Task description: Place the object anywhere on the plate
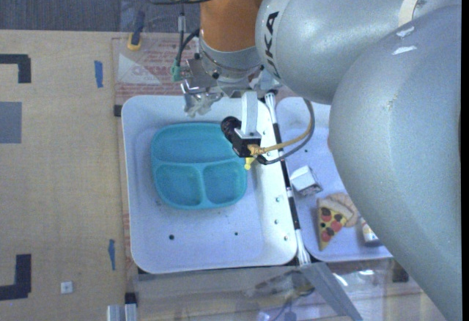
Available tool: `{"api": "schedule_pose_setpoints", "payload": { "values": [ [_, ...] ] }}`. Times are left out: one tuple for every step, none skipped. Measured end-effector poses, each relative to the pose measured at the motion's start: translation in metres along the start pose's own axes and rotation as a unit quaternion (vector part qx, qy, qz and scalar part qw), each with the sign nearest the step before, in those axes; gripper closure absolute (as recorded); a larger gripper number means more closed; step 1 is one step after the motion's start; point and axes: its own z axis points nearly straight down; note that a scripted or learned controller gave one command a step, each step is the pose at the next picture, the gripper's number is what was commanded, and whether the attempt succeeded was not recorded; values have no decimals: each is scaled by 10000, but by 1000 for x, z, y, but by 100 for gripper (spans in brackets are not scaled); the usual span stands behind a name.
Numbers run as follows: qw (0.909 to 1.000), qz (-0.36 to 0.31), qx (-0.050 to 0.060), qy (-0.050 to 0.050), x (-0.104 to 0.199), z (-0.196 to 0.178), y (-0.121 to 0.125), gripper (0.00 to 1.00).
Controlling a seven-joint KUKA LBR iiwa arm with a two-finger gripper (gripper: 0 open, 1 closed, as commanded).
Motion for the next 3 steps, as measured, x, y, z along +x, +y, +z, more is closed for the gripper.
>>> {"api": "schedule_pose_setpoints", "payload": {
  "values": [
    [9997,261,2,-1,-15,-19,26,100],
    [9963,-860,-4,-4,-17,-124,2,100],
    [9999,120,9,4,12,20,-44,100]
  ]
}}
